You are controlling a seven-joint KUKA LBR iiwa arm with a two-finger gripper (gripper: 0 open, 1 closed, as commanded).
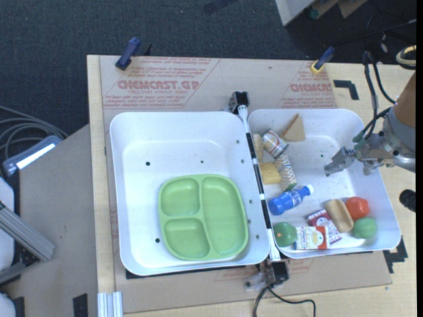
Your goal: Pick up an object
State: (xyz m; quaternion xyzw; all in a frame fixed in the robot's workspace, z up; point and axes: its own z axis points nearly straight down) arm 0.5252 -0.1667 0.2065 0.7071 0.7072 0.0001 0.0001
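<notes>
End effector (337, 163) over right bin (390, 203), grip state unclear, apparently nothing held, blue bottle (288, 200) nearby

White bins (132, 177), pale green divided plate (203, 216) in the left one. Right bin: blue bottle (289, 200), red tomato (357, 207), green apple (364, 228), green ball (285, 232), tan wedge (294, 129), yellow block (269, 173). Brown surface (165, 84) with red lettering, blue clamp (127, 53).
</notes>
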